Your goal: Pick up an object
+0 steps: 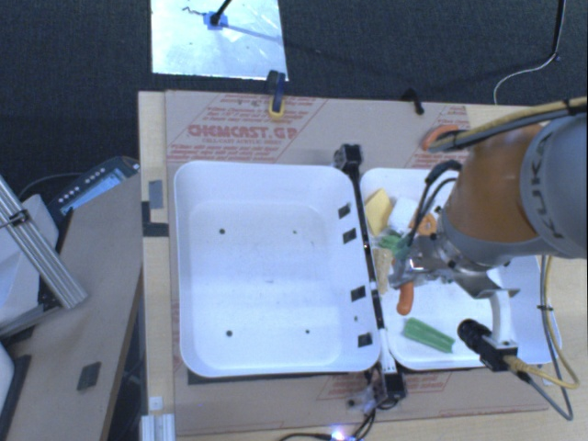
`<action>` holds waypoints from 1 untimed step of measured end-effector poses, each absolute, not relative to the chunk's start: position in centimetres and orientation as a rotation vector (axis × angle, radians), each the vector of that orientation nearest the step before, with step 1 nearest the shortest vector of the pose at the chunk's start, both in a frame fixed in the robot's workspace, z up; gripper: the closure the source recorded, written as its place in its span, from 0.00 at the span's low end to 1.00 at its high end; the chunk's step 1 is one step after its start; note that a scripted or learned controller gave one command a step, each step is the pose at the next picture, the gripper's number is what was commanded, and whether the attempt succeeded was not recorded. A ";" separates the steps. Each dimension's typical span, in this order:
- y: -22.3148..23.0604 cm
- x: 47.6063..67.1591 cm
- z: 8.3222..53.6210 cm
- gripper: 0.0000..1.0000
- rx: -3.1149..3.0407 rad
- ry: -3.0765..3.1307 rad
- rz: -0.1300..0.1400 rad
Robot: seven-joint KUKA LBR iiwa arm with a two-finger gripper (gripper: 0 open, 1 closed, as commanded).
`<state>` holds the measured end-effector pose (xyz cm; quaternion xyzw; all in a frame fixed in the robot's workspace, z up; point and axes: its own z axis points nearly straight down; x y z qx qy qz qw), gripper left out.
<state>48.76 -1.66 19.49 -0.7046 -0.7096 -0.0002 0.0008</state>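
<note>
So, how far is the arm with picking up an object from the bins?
Done: the arm has reached into the right bin, and its claw is low among the objects there. In hand: I cannot tell; the claw sits by the orange piece and a small green piece, but no object shows between its fingers. Left: a clear grasp and the lift. The green block and yellow piece lie untouched.

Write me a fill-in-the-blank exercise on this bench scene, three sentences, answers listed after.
1. The arm works over the ____ of the two white bins.
2. The green block lies in the same bin as the ____ piece near that bin's far left corner.
3. The slim stick just below the gripper is coloured ____.

Missing words: right; yellow; orange
</note>
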 end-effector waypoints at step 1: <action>2.6 48.7 21.5 1.00 -2.212 -2.232 -0.005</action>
